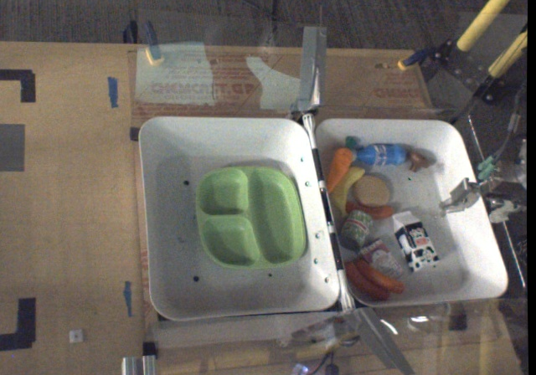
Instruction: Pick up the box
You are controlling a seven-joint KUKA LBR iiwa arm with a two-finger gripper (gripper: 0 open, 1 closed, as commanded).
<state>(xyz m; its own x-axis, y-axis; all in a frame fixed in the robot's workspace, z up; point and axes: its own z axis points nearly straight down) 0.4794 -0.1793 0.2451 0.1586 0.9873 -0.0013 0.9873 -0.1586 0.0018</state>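
Two shallow white bins sit side by side on the table (67,223), which is a tan board marked with black and blue tape. The left bin (167,147) holds a green divided tray (249,216) lying flat near its middle, with three compartments facing up.

The right bin (477,256) carries a cluster of small items along its left half. At the far end lies a blue bottle (381,154) on its side, with a small brownish piece (419,161) just beside its right end. An orange carrot (339,168) lies at a slant by the bin's left wall, next to a yellow banana-like piece (347,185). A round tan disc (373,191) rests just right of that, with a red sausage (375,210) near its near edge. A small can (358,228) stands or leans below these. Nearer still are a clear wrapped packet (383,256) and two red-orange sausages (373,279) lying together at the near left corner.

The box (416,245), a small white carton with dark markings, lies in the near middle of the right bin, just right of the packet and apart from the bin's walls.

The gripper (463,195) shows as a pale metallic shape over the right bin's right side, far of the box and well apart from it. Whether it is spread or closed cannot be told; nothing is seen in its grasp.
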